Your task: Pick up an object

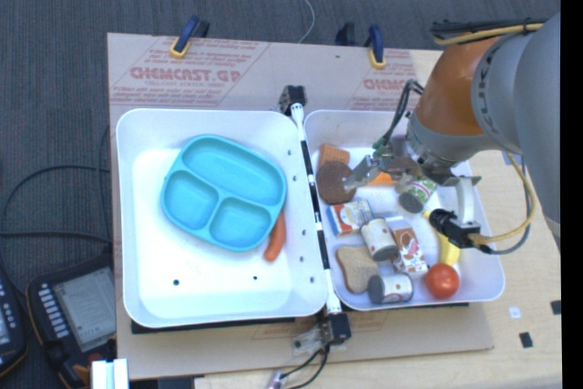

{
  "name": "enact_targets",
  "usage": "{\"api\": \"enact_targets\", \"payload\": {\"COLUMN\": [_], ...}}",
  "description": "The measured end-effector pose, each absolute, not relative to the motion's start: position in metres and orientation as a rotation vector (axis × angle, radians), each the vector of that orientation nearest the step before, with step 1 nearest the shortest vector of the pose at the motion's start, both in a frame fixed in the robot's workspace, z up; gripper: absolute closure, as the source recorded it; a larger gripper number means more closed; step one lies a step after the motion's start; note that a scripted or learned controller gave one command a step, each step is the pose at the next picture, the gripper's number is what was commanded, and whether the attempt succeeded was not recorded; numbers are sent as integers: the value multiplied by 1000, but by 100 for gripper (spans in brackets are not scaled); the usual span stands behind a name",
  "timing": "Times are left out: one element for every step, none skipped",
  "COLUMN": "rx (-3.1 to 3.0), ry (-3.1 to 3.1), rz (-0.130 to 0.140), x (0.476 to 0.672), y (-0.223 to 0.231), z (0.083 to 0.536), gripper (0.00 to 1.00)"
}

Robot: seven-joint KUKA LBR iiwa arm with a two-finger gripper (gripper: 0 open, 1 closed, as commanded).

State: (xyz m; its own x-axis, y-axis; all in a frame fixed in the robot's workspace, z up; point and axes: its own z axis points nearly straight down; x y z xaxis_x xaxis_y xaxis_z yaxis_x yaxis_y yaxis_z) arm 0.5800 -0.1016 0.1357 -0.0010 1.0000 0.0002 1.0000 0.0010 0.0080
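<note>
**Robot arm lowered into a crowded bin**

A plywood bench [228, 77] stands on grey carpet and bears two white bins. The left bin [137, 196] holds a blue divided plate [223, 193] with a carrot [275, 238] touching its right edge. Right of that plate, the right bin [487, 278] holds toy food: a brown cookie [333, 182], a bread slice [356, 265], a tomato [442, 280], small cans. The gripper [393, 168] hangs over the cookie's right side; whether it is gripping anything cannot be told.

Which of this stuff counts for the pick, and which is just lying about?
In play: gripper over the right bin; brown cookie, tomato, bread slice, small cans.
Lying about: blue divided plate, carrot, left bin, blue clamps.
</note>
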Motion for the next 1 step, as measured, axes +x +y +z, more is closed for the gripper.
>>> {"api": "enact_targets", "payload": {"rx": [2210], "ry": [2210], "rz": [24], "x": [528], "y": [-97], "z": [92], "gripper": [0]}}
